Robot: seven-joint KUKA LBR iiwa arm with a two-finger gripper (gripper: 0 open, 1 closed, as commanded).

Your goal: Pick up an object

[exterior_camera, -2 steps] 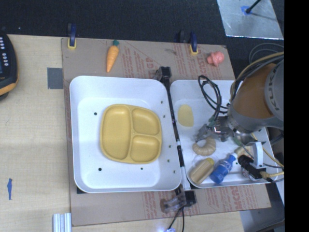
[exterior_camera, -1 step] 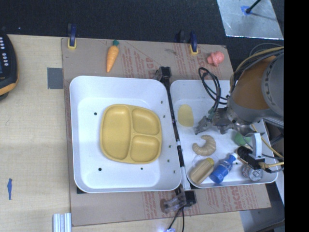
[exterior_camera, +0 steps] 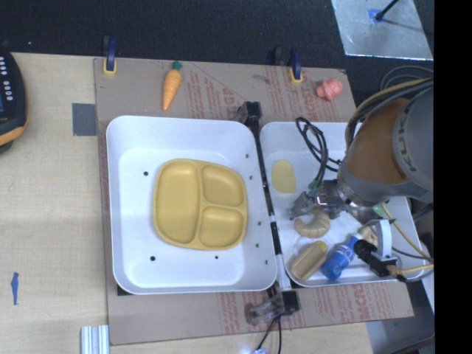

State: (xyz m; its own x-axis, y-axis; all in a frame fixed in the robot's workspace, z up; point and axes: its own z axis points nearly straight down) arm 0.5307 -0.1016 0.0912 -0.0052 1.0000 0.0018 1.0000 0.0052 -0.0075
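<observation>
Beige and ring-shaped, a toy doughnut [exterior_camera: 313,226] lies flat in the right bin [exterior_camera: 291,142] directly under the gripper [exterior_camera: 316,202]; whether anything is gripped, I cannot tell. Just below it a tan bread roll [exterior_camera: 307,259] and a blue bottle [exterior_camera: 340,260] lie with their long axes slanting up to the right, and a pale oval piece [exterior_camera: 283,175] sits above-left. Far to its left, the left bin [exterior_camera: 129,198] holds a yellow divided plate [exterior_camera: 199,202], both bins on brown board over a pale wooden bench [exterior_camera: 44,220].

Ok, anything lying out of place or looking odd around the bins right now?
Two things sit outside the bins: a toy carrot on the board above the left bin, and a small pink item above the right bin. Inside, the yellow divided plate lies slightly askew. Nothing looks spilled or damaged.
</observation>
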